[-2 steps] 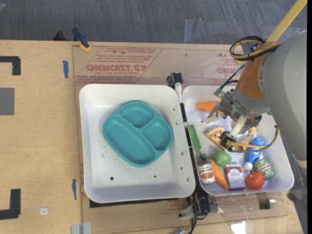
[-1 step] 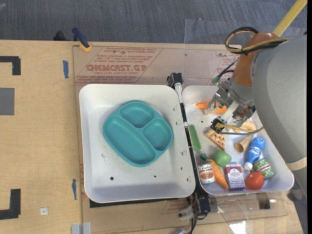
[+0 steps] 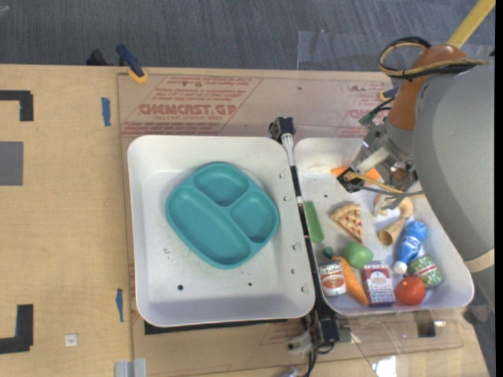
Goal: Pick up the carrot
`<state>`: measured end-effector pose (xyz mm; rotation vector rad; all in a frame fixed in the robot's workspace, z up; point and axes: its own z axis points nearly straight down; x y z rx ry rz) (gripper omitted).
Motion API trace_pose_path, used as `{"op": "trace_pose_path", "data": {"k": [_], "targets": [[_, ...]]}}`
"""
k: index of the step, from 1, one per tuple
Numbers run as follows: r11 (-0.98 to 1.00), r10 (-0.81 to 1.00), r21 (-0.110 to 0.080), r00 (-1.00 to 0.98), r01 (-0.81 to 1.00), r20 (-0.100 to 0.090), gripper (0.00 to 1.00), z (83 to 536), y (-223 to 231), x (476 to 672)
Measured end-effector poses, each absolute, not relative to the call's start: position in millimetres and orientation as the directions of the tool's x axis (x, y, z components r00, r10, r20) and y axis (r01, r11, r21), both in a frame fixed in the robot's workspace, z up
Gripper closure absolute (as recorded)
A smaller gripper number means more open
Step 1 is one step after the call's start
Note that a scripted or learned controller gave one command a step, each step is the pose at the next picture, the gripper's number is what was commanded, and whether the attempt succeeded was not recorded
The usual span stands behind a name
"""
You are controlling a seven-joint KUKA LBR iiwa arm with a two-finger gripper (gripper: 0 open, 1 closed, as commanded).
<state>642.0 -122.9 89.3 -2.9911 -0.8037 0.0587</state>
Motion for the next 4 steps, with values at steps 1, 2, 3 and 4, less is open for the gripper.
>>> {"op": "trace_pose_path", "data": {"k": [1, 2, 3, 4], "targets": [[-0.864, 0.504, -0.015, 0.864, 0.504, -0.002, 1.00, 101, -124, 648.7], [-0.866, 0.500, -0.034, 0.866, 0.499, -0.027, 0.00, 96, -127, 641.7], [-0.864, 0.503, -0.027, 0.864, 0.503, -0.019, 1.00, 107, -125, 644.6], [-0.861, 0.508, -0.025, 0.861, 0.508, -0.019, 1.00, 117, -124, 645.5]]}}
